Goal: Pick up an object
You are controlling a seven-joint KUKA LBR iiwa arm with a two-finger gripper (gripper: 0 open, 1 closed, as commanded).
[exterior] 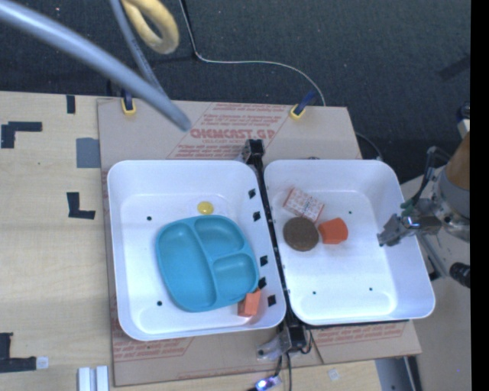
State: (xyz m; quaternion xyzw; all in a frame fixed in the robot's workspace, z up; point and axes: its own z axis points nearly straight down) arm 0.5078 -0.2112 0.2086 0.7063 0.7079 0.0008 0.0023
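Note:
In the right bin (382, 302) lie a brown round disc (301, 234), an orange block (333, 231) touching its right side, and a small pink-and-white packet (302, 204) just behind them. My gripper (391, 233) hangs at the bin's right wall, well to the right of the orange block and apart from it. Nothing shows between its fingers. In the left bin (130, 229) rests a blue divided plate (206, 261), with a small yellow piece (205, 208) behind it and an orange piece (249, 304) at its front right corner.
The two bins meet at a black divider (263, 229) down the middle. They stand on a cardboard sheet (229, 130) on the wooden bench. A grey pole (99, 53) and a yellow loop (153, 23) cross the upper left, above the bench.

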